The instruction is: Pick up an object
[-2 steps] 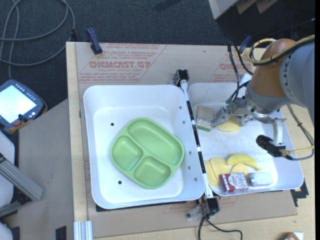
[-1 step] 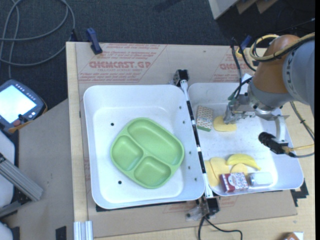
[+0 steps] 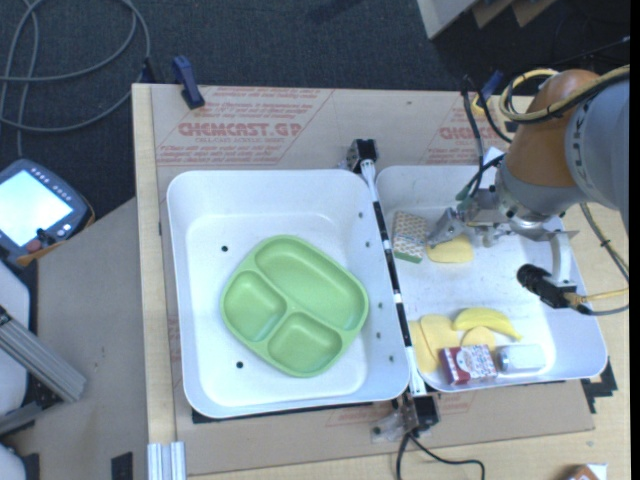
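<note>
Camera view: the end effector [image 3: 462, 226] is seen low in the right bin [image 3: 580, 353], and whether it is open or closed cannot be told. A pale yellow piece [image 3: 451, 253] lies just below it, long axis left-right.

Bench [image 3: 280, 128]: light wood top, covered by a brown sheet printed with red lettering. Blue clamp [image 3: 187, 80] grips its back-left edge. Two shallow white bins sit directly on the sheet, side by side and touching along the middle. Left bin [image 3: 200, 208] is the larger one; right bin [image 3: 580, 343] sits beside it on the arm's side. Black clips [image 3: 362, 152] at the back and front of the seam, where the two rims meet. Cable [image 3: 410, 458] trails off the front edge.
</note>
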Available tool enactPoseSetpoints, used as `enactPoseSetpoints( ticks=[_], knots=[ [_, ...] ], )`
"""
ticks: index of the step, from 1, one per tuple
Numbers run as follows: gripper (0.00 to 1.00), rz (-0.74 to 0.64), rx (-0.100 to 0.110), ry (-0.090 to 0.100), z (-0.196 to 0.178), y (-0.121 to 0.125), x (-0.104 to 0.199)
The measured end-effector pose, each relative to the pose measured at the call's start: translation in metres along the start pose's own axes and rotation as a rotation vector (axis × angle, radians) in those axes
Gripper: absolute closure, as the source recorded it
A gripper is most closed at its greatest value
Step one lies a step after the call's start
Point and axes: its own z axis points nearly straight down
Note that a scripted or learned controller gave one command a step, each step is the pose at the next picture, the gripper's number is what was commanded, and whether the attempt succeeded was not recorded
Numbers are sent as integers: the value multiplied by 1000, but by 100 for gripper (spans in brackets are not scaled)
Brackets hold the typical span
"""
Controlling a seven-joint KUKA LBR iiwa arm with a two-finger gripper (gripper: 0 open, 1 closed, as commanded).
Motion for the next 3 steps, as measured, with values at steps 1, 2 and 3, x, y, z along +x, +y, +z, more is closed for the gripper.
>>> enactPoseSetpoints(
  ticks=[1, 2, 3],
  knots=[
    [0, 0, 8, 3, 13, -9, 6],
    [0, -2, 4, 2, 13, 24, -20],
    [0, -1, 6, 1, 13, 4, 11]
  ],
)
